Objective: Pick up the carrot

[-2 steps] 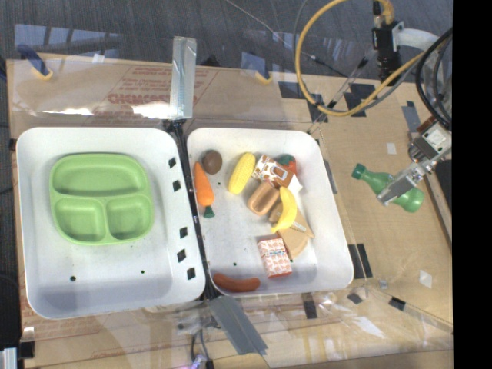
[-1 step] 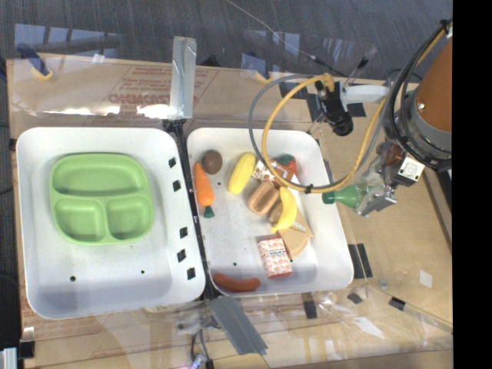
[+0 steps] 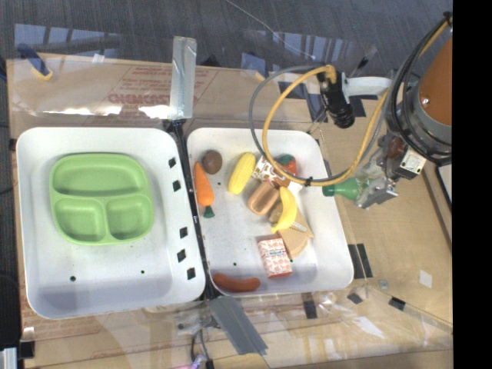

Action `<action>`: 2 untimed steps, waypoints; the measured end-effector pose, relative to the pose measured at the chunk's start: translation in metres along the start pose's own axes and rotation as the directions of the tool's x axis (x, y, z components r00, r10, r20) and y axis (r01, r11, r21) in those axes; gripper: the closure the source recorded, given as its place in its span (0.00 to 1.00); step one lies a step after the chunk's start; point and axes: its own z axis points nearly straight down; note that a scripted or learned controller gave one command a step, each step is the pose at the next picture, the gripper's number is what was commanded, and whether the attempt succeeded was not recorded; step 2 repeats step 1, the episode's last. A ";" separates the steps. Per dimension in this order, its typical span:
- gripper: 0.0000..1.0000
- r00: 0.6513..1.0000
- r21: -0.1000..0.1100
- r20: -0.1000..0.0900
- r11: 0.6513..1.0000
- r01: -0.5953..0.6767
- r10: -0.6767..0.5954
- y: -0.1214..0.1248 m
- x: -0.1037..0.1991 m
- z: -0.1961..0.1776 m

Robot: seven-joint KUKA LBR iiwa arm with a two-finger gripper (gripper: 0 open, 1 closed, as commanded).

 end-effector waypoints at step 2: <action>1.00 0.985 -0.001 -0.002 0.985 0.172 -0.172 0.020 0.009 -0.075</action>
